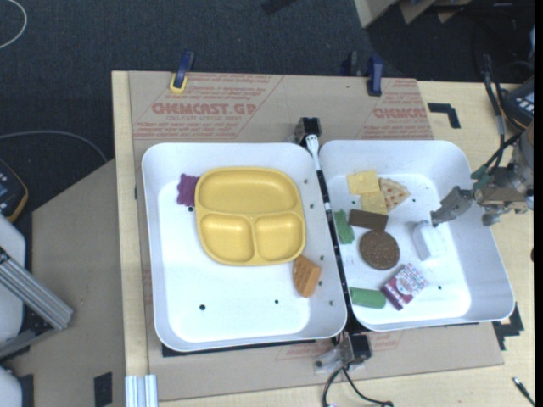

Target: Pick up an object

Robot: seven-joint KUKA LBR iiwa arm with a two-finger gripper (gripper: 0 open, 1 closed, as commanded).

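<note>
My gripper [469,214] hangs over the right edge of the right bin [475,299]. It is open, with nothing between its fingers. Just left of it a grey-white block [424,241] lies on the bin floor. Further left in this bin are a yellow cheese square [364,182], a pizza slice [393,193], a dark brown bar [368,220], a round brown cookie [378,249], a green piece [343,227], a second green piece [368,297] and a red-and-white packet [404,283].
The left bin [229,320] holds a yellow divided plate [250,214], a purple piece [187,188] at its left edge and an orange-brown piece [306,275] near the divider. Clamps [179,75] grip the cardboard at the back.
</note>
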